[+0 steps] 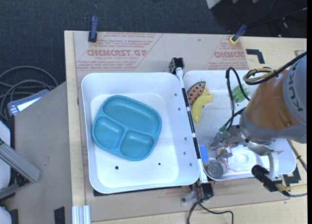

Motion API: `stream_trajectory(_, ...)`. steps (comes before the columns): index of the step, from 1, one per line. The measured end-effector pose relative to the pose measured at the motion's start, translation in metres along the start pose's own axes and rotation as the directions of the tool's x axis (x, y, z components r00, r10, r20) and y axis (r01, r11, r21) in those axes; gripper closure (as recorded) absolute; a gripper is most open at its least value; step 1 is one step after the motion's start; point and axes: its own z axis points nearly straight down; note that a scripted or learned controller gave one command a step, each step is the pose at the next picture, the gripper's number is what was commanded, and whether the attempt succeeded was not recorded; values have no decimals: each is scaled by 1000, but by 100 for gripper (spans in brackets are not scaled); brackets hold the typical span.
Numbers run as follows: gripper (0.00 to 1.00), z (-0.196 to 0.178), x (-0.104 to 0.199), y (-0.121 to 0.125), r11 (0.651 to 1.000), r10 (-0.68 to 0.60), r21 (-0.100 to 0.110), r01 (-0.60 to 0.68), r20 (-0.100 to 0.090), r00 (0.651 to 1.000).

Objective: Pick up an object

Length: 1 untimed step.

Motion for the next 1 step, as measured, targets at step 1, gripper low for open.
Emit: stream_trajectory(1, 100, -90, 65, 39, 1000, -4, 1, 4, -2, 1000)
